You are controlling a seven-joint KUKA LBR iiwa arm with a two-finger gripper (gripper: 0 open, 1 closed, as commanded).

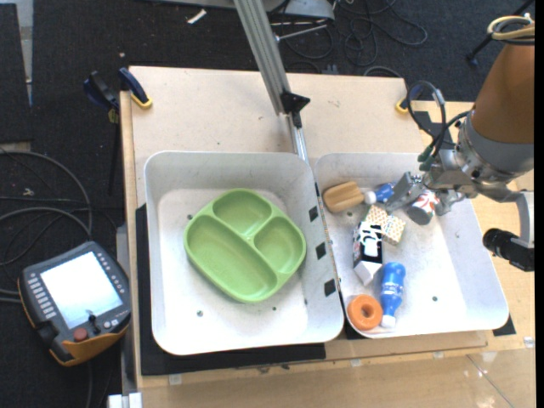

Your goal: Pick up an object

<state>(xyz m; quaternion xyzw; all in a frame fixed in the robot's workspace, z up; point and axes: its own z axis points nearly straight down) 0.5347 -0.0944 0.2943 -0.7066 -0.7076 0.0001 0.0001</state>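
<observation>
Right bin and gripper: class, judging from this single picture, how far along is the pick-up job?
Done: the gripper has reached the right bin, low at the clutter's upper edge. In hand: nothing visibly between its fingers. Left: grasping and lifting; the blue bottle, orange ring and tan block all lie in that bin.

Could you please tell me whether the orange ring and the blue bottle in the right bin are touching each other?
Touching. The camera view shows the orange ring pressed against the lower end of the blue bottle, with no white bin floor visible between them.
</observation>
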